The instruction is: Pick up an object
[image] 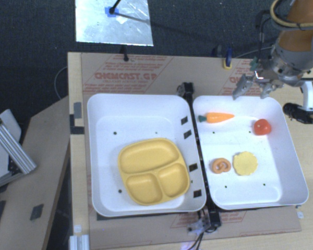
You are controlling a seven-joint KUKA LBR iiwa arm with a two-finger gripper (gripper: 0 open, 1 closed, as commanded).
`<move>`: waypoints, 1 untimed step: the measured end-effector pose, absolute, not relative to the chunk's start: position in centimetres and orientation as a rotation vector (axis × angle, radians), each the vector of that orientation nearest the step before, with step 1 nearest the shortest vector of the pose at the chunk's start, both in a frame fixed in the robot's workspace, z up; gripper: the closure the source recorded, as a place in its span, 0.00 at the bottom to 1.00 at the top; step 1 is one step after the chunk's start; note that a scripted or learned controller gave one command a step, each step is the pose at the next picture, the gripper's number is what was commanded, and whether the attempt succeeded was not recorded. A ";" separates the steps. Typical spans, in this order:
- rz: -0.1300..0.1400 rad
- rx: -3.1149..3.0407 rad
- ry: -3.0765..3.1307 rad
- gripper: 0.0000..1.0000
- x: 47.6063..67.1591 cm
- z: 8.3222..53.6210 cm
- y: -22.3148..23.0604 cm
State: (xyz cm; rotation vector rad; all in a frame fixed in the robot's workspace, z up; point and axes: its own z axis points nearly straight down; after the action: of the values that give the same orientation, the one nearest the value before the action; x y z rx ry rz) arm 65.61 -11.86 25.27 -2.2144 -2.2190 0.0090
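**Hovering Over the Far Rim, Arm Is Sizing Up Four Small Targets**

Hanging above the far edge of the right bin (295,189), the gripper (254,88) is carrying nothing, its two fingers (242,87) spread apart and pointing down toward the bench. Nothing is sitting between them. The grey arm (297,30) is reaching in from the right, its wrist bent forward so the tool is leaning out past the bin's back wall.

Four candidates for the pick are lying loose on the right bin's floor, apart from one another. A toy carrot (217,117) is resting nearest the gripper, lengthwise across the back of the bin. A red ball (262,126) is sitting toward the right wall. Closer to the camera, an orange pretzel-like ring (221,165) and a pale yellow disc (245,163) are lying just beside each other.

The left bin (107,113) is holding a yellow divided tray (153,171), set at a slant.

Judging by the spacing, each item is offering room for an approach from above; the carrot looks the shortest reach. The pick is not yet begun.
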 end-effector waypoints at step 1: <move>-0.001 -2.218 -2.227 0.00 65.8 25.9 -11.8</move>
State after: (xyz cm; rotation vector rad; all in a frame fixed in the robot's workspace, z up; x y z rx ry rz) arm 65.81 -11.84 25.93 -2.2185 -2.2271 -0.0013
